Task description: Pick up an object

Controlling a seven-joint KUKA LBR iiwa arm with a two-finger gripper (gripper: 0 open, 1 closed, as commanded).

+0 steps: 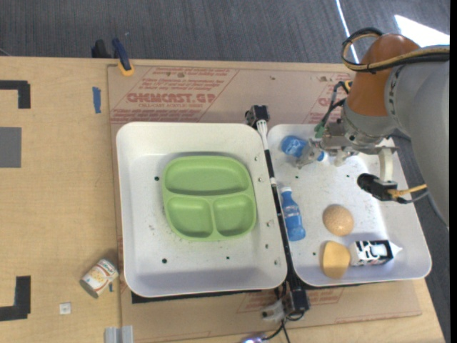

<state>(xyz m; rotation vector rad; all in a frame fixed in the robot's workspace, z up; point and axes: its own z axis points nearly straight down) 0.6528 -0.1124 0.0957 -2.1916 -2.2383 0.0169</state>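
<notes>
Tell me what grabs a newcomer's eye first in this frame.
The green divided tray sits alone in the left bin, the brightest thing in view. The grey arm with its orange band reaches in from the right, its pincer low at the right bin's far end beside a small blue object. A blue bottle lies along that bin's left wall.

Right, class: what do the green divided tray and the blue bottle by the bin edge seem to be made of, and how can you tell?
Green tray: looks like moulded plastic, matt, one even colour with rounded compartment walls. Blue bottle: probably glossy plastic, going by its bright colour and pale highlights; the view is too small to be sure.
</notes>
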